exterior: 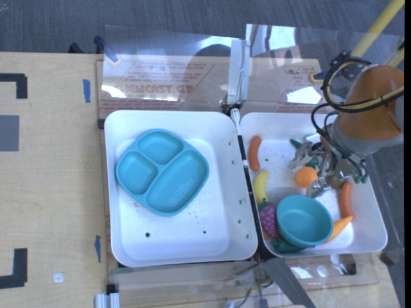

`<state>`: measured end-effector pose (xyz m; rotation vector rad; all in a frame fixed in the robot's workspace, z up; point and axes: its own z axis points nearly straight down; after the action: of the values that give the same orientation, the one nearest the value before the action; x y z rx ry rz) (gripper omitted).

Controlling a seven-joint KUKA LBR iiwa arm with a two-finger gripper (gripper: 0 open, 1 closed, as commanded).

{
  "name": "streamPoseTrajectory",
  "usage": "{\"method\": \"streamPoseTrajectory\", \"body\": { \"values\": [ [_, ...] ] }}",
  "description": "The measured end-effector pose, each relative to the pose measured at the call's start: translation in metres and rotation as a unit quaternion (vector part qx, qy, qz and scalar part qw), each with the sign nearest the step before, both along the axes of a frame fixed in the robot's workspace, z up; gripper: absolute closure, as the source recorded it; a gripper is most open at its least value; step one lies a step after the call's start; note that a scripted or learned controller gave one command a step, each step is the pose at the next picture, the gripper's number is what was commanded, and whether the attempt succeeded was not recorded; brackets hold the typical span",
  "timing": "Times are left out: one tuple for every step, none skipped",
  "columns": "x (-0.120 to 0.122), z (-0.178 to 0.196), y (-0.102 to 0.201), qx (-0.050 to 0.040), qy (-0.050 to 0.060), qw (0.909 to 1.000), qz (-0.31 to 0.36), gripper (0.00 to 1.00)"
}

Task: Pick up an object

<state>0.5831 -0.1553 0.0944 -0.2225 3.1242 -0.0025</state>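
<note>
Orange round toy fruit sits right by the gripper in the right white bin, can't tell if it's actually gripped or not.

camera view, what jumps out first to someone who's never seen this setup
The blue divided plate lies alone in the left bin. In the right bin, toy food crowds around a blue bowl, and the gripper reaches down by an orange ball, under the arm's orange band.

Blue divided plate, teal bowl, yellow banana, 2 white bins.
</note>
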Motion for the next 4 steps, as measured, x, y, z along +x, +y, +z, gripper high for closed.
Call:
{"method": "streamPoseTrajectory", "body": {
  "values": [
    [-0.019,-0.005,-0.020,-0.0003,0.000,0.9999,0.011,0.00],
    [-0.073,-0.005,-0.035,-0.0012,0.000,0.9998,0.020,0.00],
    [0.001,-0.006,-0.034,0.0001,-0.001,0.9986,-0.053,0.00],
    [-0.011,-0.006,-0.034,0.0003,0.000,0.9972,-0.074,0.00]
  ]
}}
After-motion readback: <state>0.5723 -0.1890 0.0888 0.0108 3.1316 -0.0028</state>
